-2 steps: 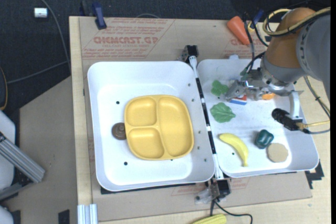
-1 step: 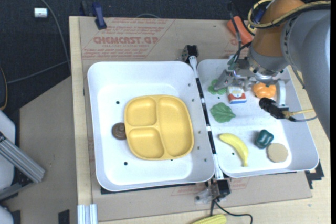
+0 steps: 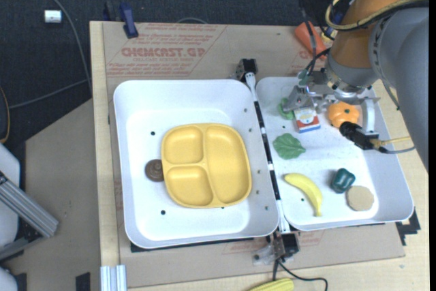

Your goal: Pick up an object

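My gripper (image 3: pixel 302 102) hangs low over the back of the right bin (image 3: pixel 385 163), under the orange band of the arm. Just in front of it stands a small red, white and blue carton (image 3: pixel 308 122). A small green item (image 3: pixel 286 107) lies at its left side and an orange fruit (image 3: pixel 339 112) at its right. Further forward in the same bin lie a green leaf (image 3: pixel 289 145), a yellow banana (image 3: pixel 304 190), a dark green pepper (image 3: pixel 343 179) and a tan round biscuit (image 3: pixel 360 198). The arm's wrist hides the bin's back corner.
The left bin (image 3: pixel 136 119) holds a yellow divided plate (image 3: pixel 204 163) with a brown disc (image 3: pixel 154 170) against its left edge. A black divider runs between the bins. Cardboard covers the bench behind them, and cables trail from the arm at the right.
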`<state>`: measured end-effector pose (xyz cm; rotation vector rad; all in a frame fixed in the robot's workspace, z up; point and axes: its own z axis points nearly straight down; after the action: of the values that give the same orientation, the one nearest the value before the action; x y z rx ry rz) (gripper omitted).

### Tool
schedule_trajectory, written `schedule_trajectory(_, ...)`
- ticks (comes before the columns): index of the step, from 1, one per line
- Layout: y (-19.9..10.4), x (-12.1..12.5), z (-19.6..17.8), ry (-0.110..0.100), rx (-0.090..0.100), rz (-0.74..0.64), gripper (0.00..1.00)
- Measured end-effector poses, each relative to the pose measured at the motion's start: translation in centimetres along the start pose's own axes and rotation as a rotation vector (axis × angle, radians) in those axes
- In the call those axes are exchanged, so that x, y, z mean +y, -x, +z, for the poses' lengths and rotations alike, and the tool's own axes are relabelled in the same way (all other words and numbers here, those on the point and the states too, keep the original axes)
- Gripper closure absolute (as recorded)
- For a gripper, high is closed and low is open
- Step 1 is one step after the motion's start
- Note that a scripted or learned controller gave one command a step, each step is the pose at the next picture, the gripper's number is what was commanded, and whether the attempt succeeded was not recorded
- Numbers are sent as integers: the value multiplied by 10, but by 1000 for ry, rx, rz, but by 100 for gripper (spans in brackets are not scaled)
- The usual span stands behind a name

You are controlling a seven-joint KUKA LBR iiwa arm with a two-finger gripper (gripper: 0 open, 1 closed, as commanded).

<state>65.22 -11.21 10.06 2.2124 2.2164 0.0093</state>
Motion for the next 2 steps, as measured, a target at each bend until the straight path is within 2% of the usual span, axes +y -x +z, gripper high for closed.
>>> schedule_trajectory(1,-71,-16,-86,-9,4,0,100)
schedule_trajectory(2,-70,-16,-85,-11,3,1,0)
